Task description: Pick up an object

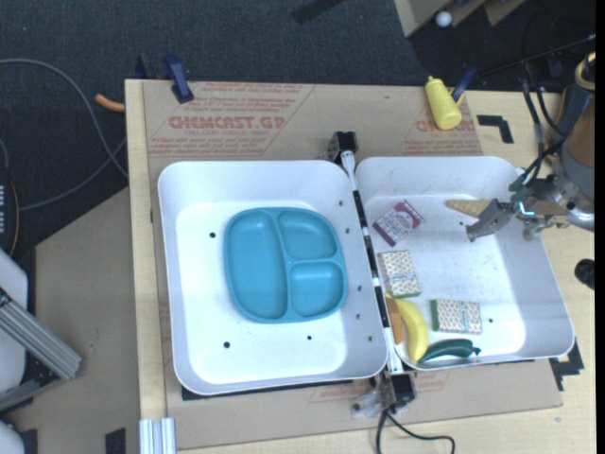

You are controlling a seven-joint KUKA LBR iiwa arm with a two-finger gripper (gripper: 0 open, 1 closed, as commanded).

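Observation:
My gripper (484,223) hangs over the right bin (529,282), near its upper right, and points down and to the left. A small tan wedge (460,206) lies just left of it; whether they touch is unclear. Further left lies a purple packet (397,221), with a patterned packet (399,272) below it. Along the bin's front are a yellow banana (412,327), a green object (446,351) and a second patterned packet (458,317). Nothing shows in the gripper.
The left bin (189,206) holds a blue divided plate (284,263). On the bench behind the bins sit a yellow clamp (441,103) and a blue clamp (177,78). A black clip (344,146) joins the bins at the back. Cables trail at the far right.

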